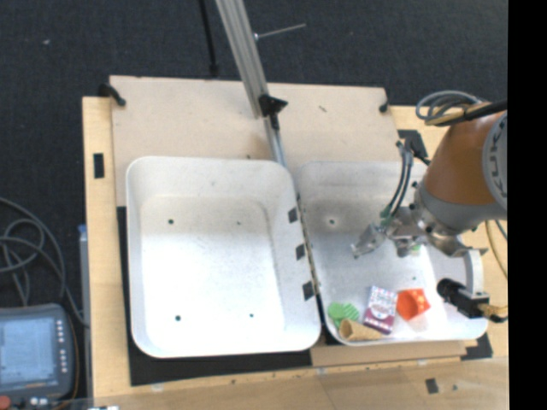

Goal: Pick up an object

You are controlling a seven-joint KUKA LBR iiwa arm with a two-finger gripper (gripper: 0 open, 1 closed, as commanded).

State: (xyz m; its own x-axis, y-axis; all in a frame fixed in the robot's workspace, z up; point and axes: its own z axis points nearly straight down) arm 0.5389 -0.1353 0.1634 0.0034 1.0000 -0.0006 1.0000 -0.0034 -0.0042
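Objects lie clustered at the near edge of the right-hand shallow white bin (342, 196): an orange plastic block (412, 304), a purple printed packet (380, 307). The metal two-finger gripper (369, 243) hovers farther back, leftward; its state cannot be told.

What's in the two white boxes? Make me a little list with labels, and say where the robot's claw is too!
left bin: no toys seen in it
right bin: holds all the toys, bunched at its near edge
green thing: leftmost of the bunch
tan thing: right at the near rim, below the green one
purple packet: in the middle
orange block: right of the purple packet
claw: over the right bin's floor, up from the toys, not touching them
arm: reaches in from the right
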